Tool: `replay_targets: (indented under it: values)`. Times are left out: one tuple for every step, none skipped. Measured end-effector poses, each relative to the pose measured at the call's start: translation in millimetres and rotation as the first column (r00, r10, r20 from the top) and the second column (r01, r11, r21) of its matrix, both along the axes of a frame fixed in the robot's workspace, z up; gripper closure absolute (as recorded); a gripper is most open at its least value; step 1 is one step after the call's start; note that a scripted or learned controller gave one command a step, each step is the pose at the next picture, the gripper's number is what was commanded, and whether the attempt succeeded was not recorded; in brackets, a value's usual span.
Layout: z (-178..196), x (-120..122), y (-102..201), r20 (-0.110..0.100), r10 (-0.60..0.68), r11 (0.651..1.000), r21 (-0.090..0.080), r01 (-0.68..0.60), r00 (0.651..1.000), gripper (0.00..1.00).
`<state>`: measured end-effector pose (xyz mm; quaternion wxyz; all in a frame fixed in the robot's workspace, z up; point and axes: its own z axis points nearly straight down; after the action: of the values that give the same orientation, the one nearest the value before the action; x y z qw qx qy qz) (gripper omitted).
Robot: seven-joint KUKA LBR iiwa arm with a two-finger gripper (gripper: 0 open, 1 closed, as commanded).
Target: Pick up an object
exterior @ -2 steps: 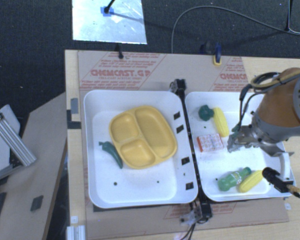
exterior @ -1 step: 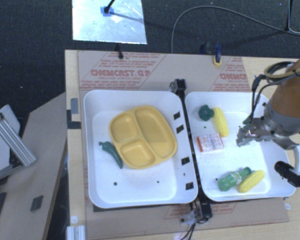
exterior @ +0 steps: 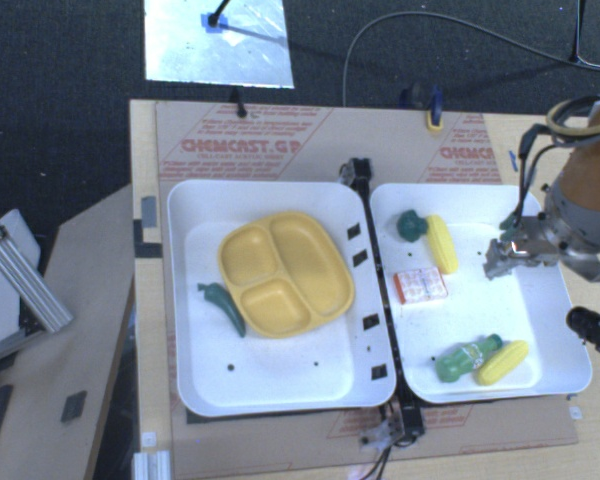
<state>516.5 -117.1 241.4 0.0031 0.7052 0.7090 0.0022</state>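
My gripper (exterior: 500,259) hangs over the right side of the right bin (exterior: 552,298), above bare white floor. Nothing shows between its fingers. To its left lie a yellow corn cob (exterior: 441,243) and a dark green broccoli piece (exterior: 411,225), side by side. A small red and white box (exterior: 421,286) rests near the bin's middle. Toward the front of the bin, a green bottle (exterior: 464,358) lies against a second yellow corn cob (exterior: 503,362).
The left bin (exterior: 195,368) holds a yellow divided plate (exterior: 285,272) and a green pepper (exterior: 223,306) at its left. A black divider (exterior: 372,288) runs between the bins. The arm's grey wrist and orange band reach in at the right edge.
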Motion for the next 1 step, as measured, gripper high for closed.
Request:
replay_targets:
  values:
    - [-5.4,-11.4,50.9,-0.007,0.004,1.000,0.003,-0.004,1.000,1.00]
